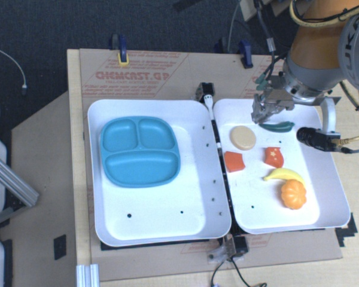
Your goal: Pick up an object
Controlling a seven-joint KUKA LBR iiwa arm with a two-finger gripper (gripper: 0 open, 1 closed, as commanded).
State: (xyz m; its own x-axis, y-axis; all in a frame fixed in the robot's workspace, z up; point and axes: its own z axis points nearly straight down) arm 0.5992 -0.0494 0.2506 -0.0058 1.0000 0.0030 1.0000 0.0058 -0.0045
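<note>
One pincer (pixel 268 113) hangs low over the right bin (pixel 323 214), just beside a green pepper (pixel 280 125); whether its jaws are spread, I cannot tell.

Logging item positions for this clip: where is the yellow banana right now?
The yellow banana lies in the right white bin, toward its right side, just above the orange pumpkin-shaped toy and below the red piece.

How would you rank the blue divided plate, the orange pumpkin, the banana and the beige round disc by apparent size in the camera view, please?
1. blue divided plate
2. orange pumpkin, banana and beige round disc: too alike to rank.
</note>
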